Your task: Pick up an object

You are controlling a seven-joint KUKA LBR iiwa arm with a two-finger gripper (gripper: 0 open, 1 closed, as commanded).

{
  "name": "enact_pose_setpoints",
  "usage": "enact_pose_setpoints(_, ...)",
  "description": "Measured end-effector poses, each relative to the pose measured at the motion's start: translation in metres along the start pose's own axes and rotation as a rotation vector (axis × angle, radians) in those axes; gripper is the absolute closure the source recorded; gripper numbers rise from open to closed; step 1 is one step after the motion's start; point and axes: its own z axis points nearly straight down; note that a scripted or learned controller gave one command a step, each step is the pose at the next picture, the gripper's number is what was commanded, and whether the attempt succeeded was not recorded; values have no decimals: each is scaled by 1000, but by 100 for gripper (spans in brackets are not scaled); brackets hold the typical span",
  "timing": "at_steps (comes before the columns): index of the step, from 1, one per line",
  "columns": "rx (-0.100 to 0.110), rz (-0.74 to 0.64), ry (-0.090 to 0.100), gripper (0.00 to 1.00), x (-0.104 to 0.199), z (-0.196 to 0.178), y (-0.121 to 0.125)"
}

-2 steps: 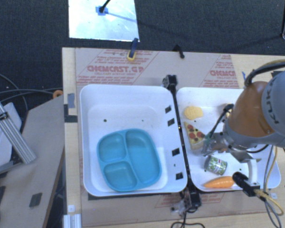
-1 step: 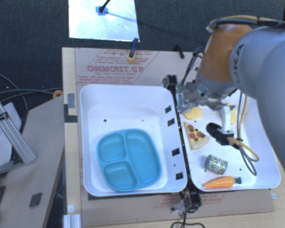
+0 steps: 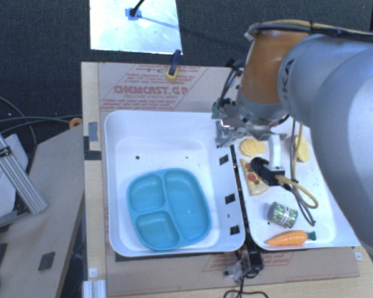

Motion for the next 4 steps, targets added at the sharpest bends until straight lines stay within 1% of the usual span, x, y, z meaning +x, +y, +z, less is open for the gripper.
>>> enact_pose_setpoints(1,-4,11,-5,100,-70,-1,58)
enact_pose_setpoints(2,4,10,-2,100,-70,-18,-8)
enact_pose_setpoints(3,2,7,-3,0,-70,-17,-6)
enact_pose_setpoints(4,8,16,-5,0,-167,65,-11)
